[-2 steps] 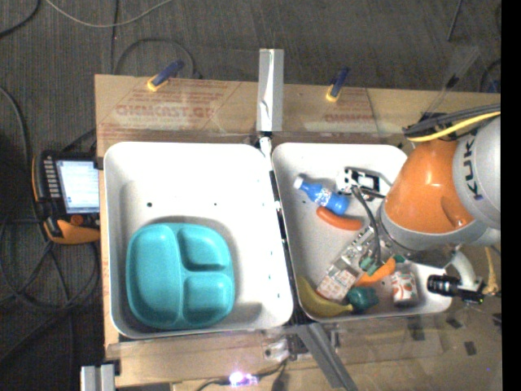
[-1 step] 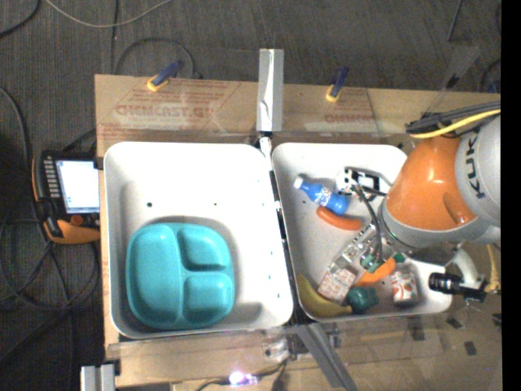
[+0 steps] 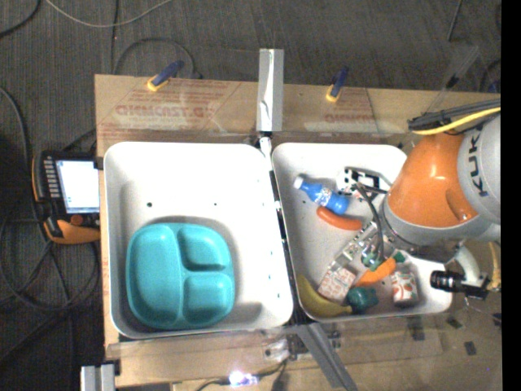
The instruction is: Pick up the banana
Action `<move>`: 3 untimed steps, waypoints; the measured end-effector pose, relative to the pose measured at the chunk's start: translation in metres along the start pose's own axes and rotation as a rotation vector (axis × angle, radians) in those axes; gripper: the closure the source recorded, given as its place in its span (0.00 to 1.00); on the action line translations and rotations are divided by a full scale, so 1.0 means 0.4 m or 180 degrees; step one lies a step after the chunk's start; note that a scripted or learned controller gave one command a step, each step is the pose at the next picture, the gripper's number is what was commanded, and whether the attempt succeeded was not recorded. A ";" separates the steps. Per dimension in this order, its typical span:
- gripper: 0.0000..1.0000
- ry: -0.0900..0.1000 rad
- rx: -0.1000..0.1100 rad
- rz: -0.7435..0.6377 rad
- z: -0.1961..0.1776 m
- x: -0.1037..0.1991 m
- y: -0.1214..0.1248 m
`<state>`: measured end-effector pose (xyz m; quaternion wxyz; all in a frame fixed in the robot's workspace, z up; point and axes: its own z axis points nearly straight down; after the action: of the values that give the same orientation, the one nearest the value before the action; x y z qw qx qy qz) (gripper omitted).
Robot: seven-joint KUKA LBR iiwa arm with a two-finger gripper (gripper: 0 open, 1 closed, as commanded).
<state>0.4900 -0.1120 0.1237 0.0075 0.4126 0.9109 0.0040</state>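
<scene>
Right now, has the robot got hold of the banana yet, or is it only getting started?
Not yet. The banana lies at the near edge of the right bin, among other items. The gripper hangs over the clutter just beside it. Grasping and lifting remain.

A single fixed camera looks down at a slight slant from well above the counter (image 3: 244,104), far enough back to take in both white bins (image 3: 195,157) side by side, the counter's far edge, surrounding carpet, and the arm (image 3: 440,190) entering from the right.
</scene>
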 end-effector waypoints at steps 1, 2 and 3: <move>0.00 0.0000 0.0000 0.0000 0.000 0.000 0.000; 0.00 0.0041 0.0034 -0.1559 -0.131 -0.060 -0.019; 0.00 0.0037 0.0027 -0.2303 -0.287 -0.138 -0.132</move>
<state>0.4848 -0.1886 0.2384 0.0015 0.0635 0.9980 -0.0003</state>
